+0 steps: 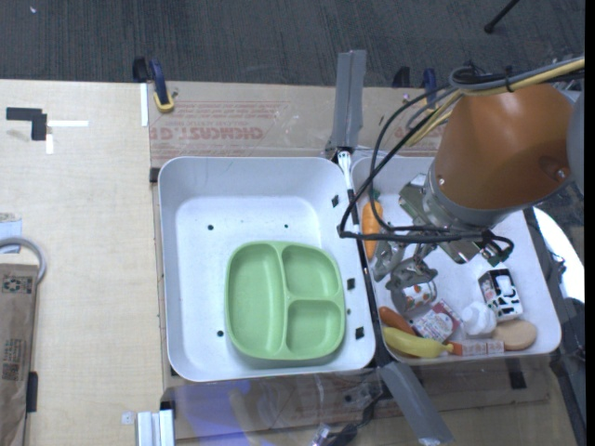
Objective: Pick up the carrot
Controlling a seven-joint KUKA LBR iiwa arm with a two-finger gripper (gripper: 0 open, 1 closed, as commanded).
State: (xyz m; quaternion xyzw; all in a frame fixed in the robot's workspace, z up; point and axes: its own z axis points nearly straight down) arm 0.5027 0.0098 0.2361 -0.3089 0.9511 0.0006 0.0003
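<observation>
in the camera view, the carrot (372, 223) is seen upright along the right bin's (548, 328) left wall, its long axis running top to bottom. the gripper (402, 269) is poised just right of and below it; whether it is clenched cannot be told. a banana (414, 344) is kept there too, and a green divided plate (284, 300) in the left bin (186, 249).

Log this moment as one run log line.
task: pick up carrot | arm: over right bin | claw: low by carrot, grip unclear | left bin: green divided plate | status: carrot not lifted
</observation>
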